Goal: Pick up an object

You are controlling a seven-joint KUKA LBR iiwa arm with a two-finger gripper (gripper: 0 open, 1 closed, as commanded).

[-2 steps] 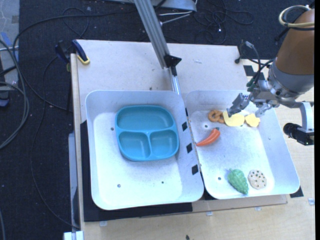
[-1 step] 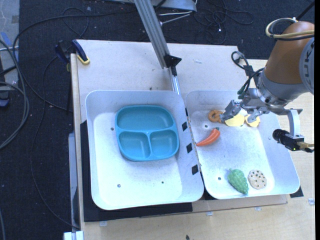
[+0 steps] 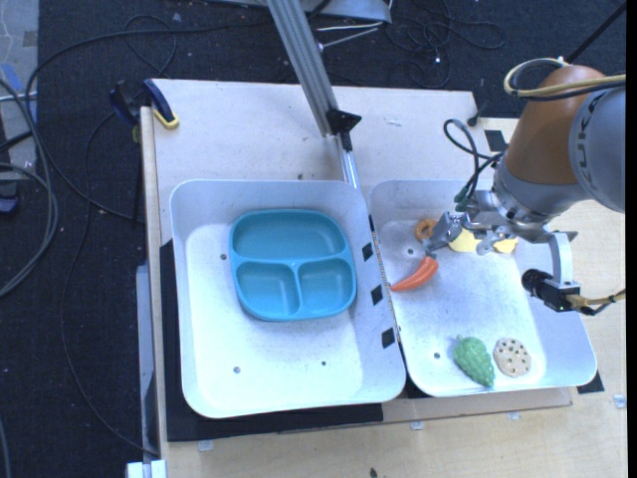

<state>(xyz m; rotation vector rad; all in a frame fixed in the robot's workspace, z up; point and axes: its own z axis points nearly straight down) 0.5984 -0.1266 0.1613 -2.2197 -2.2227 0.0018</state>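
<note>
We are positioning the claw [image 3: 460,229] over the right bin's far edge, beside the carrot [image 3: 415,275]; its grip state is unclear. Crowded neighbouring items are risking a deflected, failed grasp.

Two white bins [image 3: 199,386] sit side by side on one worktop [image 3: 249,127]. The left bin holds one blue divided plate [image 3: 294,264] with three compartments. The right bin [image 3: 557,366] holds one orange carrot [image 3: 415,274], one green leafy piece [image 3: 475,358], one round speckled cookie [image 3: 512,357], one small orange ring [image 3: 426,229] and one yellow piece [image 3: 464,244], partly hidden. One clamp [image 3: 159,108] sits at the worktop's far left corner.
</note>
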